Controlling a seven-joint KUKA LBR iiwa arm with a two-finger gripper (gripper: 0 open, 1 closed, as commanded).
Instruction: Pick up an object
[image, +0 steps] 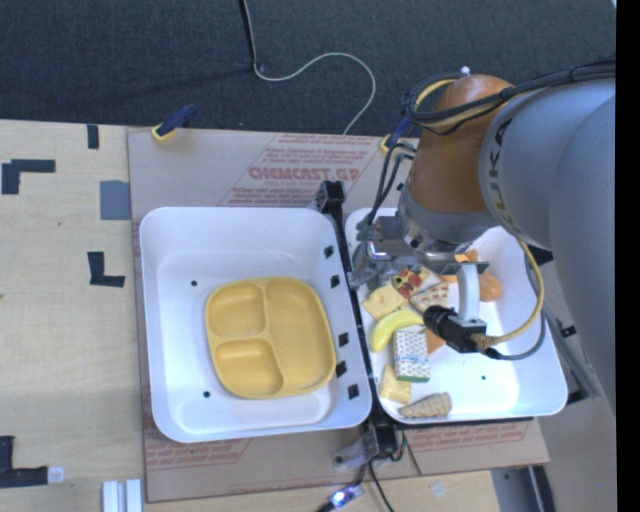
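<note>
Nearest, a waffle piece (426, 405) lies in the right bin (520, 395) beside the banana (392, 328). Above them hangs the claw (400, 262); its state I cannot tell. Reaching step, I judge; next descend onto one item.

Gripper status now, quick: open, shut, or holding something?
Gripper: cannot be told. It sits low over the toy food pile in the right bin, with the wrist covering it.

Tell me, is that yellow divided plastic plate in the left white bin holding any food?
Empty. The yellow divided plastic plate lies flat in the left white bin, all three compartments bare. The toy food pieces, including a yellow banana, sit in the right white bin.
</note>
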